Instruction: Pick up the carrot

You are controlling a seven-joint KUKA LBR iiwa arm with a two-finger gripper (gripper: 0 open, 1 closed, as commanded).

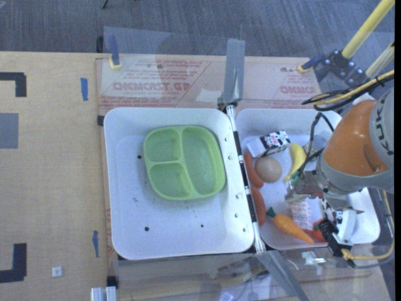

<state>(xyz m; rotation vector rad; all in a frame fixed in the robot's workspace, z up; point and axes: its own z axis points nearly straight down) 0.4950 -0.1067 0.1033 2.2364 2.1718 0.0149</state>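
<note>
Orange carrot (292,226) lies near the right bin's (369,229) front rim.

The carrot (292,226) is orange with a green top, lying flat and slanted in the right bin (274,240) near its front wall.

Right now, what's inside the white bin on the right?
The right bin holds a carrot, a banana, a tan ball, reddish sausage-like pieces and a black-and-white toy. The arm covers the rest.
</note>
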